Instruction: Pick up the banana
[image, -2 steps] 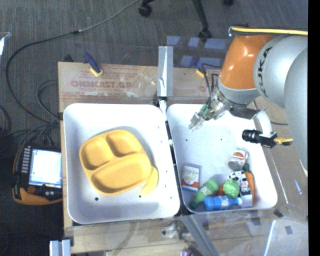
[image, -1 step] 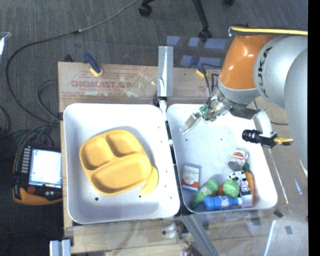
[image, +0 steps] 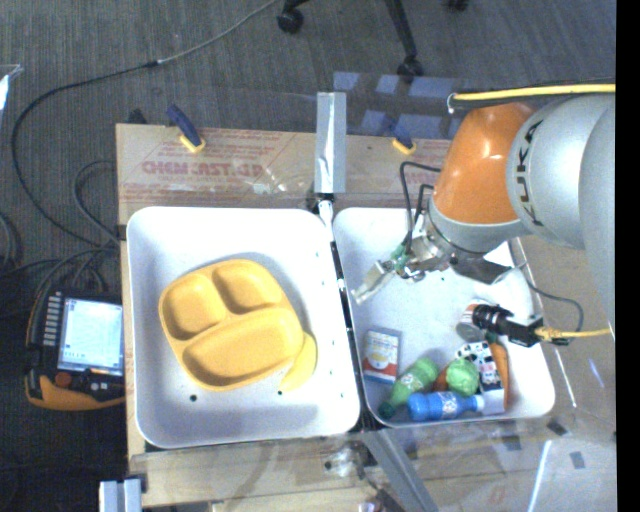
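under the yellow tray's (image: 233, 322) right rim in the left bin (image: 150, 250), most of the banana (image: 301, 364) is hidden from you; a pale yellow crescent pokes out, touching the tray and near the wall between the bins. right of that tray, over the right bin (image: 365, 235), the gripper (image: 372, 283) hangs low beside the same wall, and you cannot tell its finger state; nothing shows between them. the grey arm (image: 540, 170) cuts off the right bin's far corner. at that bin's near edge huddle a small carton (image: 381, 354), a green bottle (image: 413, 381) and a blue bottle (image: 441, 406), leaving bare floor under the gripper
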